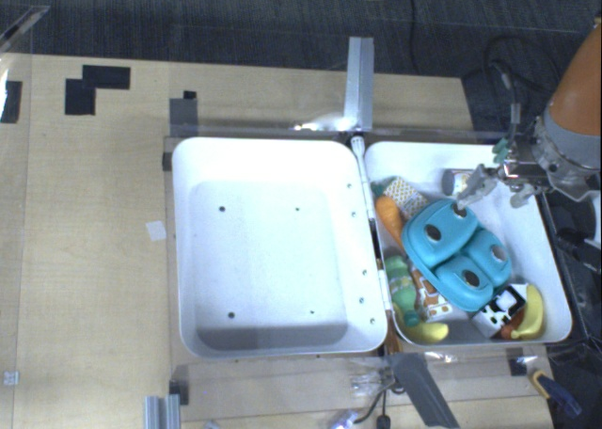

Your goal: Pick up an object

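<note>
Toys are all heaped in the right bin (555, 258), and that's where the action is. From the overhead camera, the big blue toy (458, 253) sits on top of the pile, a chunky thing with round holes in its face, lying tilted across the middle of the bin. Tucked against its left side there's an orange carrot (389, 220), with a small patterned piece (403, 194) just above it near the bin's back wall. Down at the front edge, a yellow banana (533, 316) curls in the right corner beside a small black-and-white toy (506, 303), and a green piece (402, 288) peeks out on the left. The left bin (268, 248) sits alongside, wall to wall with it.

The gripper (468, 194) hangs at the back of the right bin, just above the blue toy's upper edge, reaching in from the right. Its fingers look spread, nothing between them.

My call: the grasp hasn't landed yet. The blue toy is the nearest target, but it's broad and rounded, so the fingers would do well to straddle a narrow rim or a hole edge rather than the full width. Come down straight, close firmly, and lift slowly, since that tilted body could slip or drag its neighbours.
</note>
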